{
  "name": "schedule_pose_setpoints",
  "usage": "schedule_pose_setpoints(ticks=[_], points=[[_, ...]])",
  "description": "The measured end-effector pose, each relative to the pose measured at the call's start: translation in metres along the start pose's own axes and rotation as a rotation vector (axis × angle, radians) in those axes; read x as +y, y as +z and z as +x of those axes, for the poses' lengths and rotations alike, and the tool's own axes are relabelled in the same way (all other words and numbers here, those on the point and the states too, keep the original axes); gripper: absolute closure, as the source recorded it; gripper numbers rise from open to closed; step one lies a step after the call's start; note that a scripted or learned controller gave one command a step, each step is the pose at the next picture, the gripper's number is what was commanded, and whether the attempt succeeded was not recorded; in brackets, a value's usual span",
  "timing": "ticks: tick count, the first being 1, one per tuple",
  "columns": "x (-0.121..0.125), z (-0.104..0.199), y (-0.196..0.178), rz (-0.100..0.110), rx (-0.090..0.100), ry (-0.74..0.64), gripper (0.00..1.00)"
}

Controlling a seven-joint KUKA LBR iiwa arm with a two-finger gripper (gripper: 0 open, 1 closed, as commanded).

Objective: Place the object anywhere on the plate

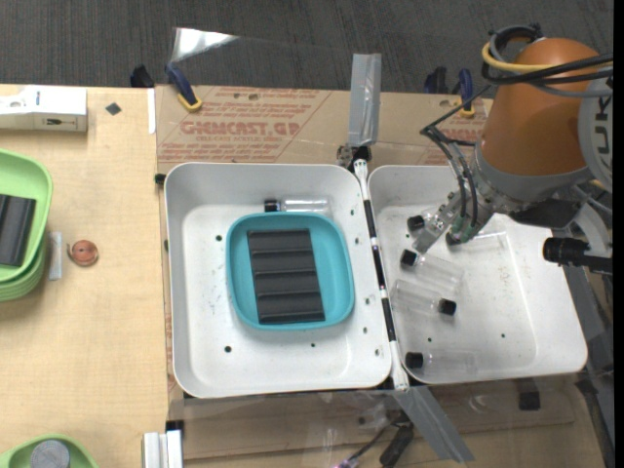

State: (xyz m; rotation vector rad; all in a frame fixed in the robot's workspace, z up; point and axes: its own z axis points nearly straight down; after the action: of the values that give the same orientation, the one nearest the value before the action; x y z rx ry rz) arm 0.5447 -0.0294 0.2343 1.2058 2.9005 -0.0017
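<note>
A light wooden bench carries two shallow white bins, the left bin and the right bin, with brown cardboard behind them. The grey arm with the orange band reaches down from the upper right of the frame, and its gripper hangs over the upper left part of the right bin. A clear plastic tube with a black cap lies below the gripper, its long axis running from upper left to lower right. The teal square plate sits in the left bin and bears a black ridged block.
</note>
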Motion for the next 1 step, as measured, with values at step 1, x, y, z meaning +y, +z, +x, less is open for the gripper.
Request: schedule_pose_setpoints(ticks=[1], points=[[0.0201,0.0359,0.0434,0.000,0.001,-0.129,1.00]])
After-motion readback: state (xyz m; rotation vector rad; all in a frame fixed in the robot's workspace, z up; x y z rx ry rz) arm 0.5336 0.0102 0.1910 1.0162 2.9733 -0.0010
